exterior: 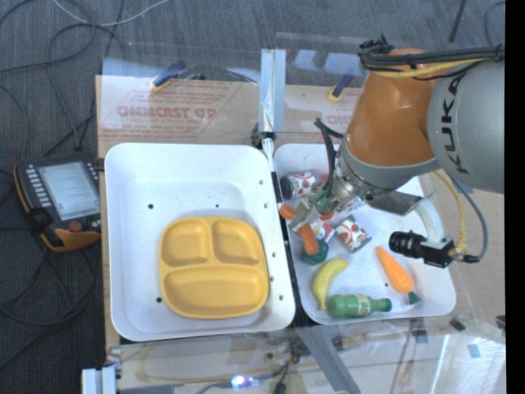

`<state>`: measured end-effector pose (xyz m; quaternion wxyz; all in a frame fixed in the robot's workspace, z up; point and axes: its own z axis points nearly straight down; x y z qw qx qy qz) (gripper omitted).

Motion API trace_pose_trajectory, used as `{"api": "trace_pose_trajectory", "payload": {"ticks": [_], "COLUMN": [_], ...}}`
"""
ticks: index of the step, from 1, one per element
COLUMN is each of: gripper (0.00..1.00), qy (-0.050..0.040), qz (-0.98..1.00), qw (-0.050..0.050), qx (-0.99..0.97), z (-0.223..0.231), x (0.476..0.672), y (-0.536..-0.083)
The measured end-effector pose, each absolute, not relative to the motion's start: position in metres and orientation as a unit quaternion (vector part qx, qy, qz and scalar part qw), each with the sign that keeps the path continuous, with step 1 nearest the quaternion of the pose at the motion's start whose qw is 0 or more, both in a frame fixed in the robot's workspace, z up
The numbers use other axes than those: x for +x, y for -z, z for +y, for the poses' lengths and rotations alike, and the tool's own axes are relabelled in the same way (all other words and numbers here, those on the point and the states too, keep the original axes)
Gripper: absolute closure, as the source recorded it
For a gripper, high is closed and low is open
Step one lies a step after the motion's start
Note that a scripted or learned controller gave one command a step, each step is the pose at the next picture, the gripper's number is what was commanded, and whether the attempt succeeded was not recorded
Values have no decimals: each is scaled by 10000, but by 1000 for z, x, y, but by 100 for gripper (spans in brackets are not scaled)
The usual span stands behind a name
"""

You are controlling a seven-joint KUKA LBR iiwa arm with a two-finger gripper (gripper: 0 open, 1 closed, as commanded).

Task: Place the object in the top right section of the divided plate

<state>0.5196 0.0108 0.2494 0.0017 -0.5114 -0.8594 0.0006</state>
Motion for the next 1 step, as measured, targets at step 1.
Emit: {"api": "trace_pose_trajectory", "payload": {"ticks": [1], "gripper": [100], "qy": [-9], "qz": [-8732], "qw": [15], "qx": [-4873], "z": [54], "x": [556], "y": [-182]}}
